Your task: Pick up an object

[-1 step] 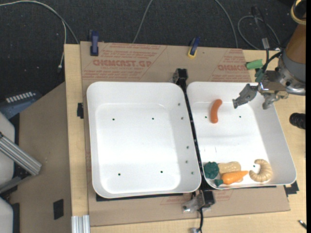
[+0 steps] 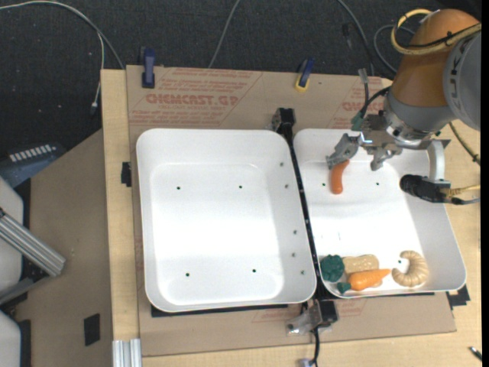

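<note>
From the camera above the bench, you have the pincer (image 2: 361, 153) over the far part of the right bin (image 2: 428, 228), its two fingers spread apart with nothing between them. Just below and slightly left of the left fingertip lies an orange sausage-shaped piece (image 2: 336, 179), the nearest thing to take; its upper end sits right by that fingertip, and you cannot tell whether they touch. Far toward the near rim from the pincer, a cluster sits in the bin's corner: a green piece (image 2: 331, 266), a tan piece (image 2: 360, 263), an orange carrot-like piece (image 2: 366, 279) and a curled pale croissant (image 2: 412, 269). The left bin (image 2: 221, 220) lies well to the pincer's left.

To do the step well, I judge you should shift the pincer a little left so the sausage piece sits midway between the fingers, cross its narrow width, not its length, and go down fully before closing; it looks smooth and may roll.

Height is the hard part here: the slanted view does not tell you how far the fingertips are above the bin floor. The wrist's body hides the bin's far right corner, and the arm is cut off at the right edge.
</note>
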Robot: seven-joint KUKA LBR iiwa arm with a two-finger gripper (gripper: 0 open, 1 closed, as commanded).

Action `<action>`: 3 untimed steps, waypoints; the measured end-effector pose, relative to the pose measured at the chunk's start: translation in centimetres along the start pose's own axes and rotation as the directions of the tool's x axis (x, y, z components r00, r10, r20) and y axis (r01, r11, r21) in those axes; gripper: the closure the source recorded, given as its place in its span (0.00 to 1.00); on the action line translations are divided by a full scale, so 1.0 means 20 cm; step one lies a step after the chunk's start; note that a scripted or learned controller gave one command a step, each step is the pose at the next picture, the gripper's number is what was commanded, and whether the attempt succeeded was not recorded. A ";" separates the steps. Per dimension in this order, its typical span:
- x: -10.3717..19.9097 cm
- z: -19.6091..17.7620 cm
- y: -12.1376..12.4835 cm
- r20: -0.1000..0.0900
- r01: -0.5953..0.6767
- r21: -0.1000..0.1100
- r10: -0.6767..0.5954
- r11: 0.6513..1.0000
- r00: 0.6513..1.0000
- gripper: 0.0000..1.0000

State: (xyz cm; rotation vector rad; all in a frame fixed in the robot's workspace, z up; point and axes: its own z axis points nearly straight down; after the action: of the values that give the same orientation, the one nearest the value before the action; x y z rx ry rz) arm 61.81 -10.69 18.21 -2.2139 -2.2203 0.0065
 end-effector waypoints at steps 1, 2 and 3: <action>-0.02 0.51 0.04 0.001 -0.002 -0.001 0.002 1.000 1.000 0.00; -0.03 0.49 0.00 0.001 -0.003 -0.008 0.003 1.000 1.000 0.00; -0.02 0.49 -0.01 0.001 -0.003 -0.007 0.003 1.000 1.000 0.00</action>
State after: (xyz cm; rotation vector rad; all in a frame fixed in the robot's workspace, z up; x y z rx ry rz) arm 61.47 -11.11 8.50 -2.2213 -2.2214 -0.0004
